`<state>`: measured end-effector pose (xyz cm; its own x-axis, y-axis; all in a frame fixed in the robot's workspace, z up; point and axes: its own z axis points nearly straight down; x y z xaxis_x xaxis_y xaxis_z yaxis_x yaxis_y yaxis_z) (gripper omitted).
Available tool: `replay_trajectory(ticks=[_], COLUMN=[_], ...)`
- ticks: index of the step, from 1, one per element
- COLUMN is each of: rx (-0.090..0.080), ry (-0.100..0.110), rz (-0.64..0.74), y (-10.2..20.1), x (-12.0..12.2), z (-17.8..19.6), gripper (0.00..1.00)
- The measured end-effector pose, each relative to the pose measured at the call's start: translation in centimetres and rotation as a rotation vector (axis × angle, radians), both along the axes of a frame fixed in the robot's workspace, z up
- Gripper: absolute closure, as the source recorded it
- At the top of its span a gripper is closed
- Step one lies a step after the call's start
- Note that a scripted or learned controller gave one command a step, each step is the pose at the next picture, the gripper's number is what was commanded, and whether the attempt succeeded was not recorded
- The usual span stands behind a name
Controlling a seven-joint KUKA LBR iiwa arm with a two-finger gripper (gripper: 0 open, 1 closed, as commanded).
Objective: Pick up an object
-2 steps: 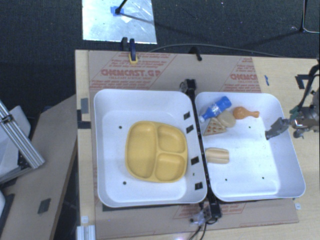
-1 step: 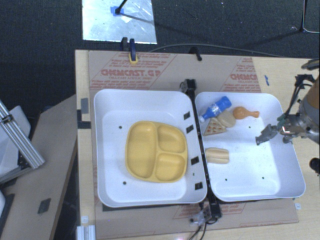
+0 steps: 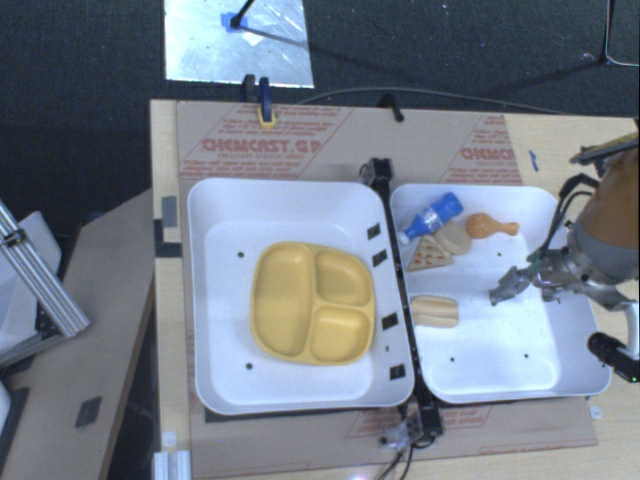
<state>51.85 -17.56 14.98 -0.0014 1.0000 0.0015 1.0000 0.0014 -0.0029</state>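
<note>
gripper: my dark two-finger gripper (image 3: pixel 503 290) hangs low over the right shallow white plastic bin (image 3: pixel 500 368), toward its right side; i cannot tell its state from this slant, and i see nothing in it.
arm: i reach in from the right, grey body with the orange band (image 3: pixel 610 213) above the wrist, tilted down toward the bin floor.
candidates: the right bin holds a blue plastic bottle (image 3: pixel 432 215), a tan triangular waffle-patterned wedge (image 3: pixel 428 254), a pale round beige piece (image 3: pixel 453 237), an orange toy drumstick (image 3: pixel 490 227) and a cream bread-roll-shaped block (image 3: pixel 434 311).
placement: four of these crowd the bin's upper left, touching or just beside one another; i judge that tight cluster harder to grip cleanly.
likely target: the cream block lies alone near the divider, left of my gripper with bare floor between us, so i judge it the easier pick.
progress: nothing lifted yet; the pick is not done.
left bin: the other white bin (image 3: pixel 220 268) carries a yellow three-compartment plastic plate (image 3: pixel 312 301), lying flat in its middle.
surface: both bins rest on a brown printed cardboard sheet (image 3: pixel 300 138) over the pale wooden bench (image 3: pixel 160 168).
room: dark carpet (image 3: pixel 80 68) beyond, with a shiny metal plate (image 3: pixel 235 28) on it and an aluminium rail (image 3: pixel 40 278) at left.
</note>
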Motion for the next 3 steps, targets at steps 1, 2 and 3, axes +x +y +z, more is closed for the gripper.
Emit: replay_trajectory(ticks=[1, 2, 3], rx=[0.0, -0.002, -0.004], ry=[-0.001, -0.005, -0.009], rz=[0.0, 0.0, 0.001], y=[0.7, 0.5, 0.0], x=[0.3, 0.4, 0.5], z=[-6.1, -4.7, -0.3], gripper=[0.0, 1.0, 1.0])
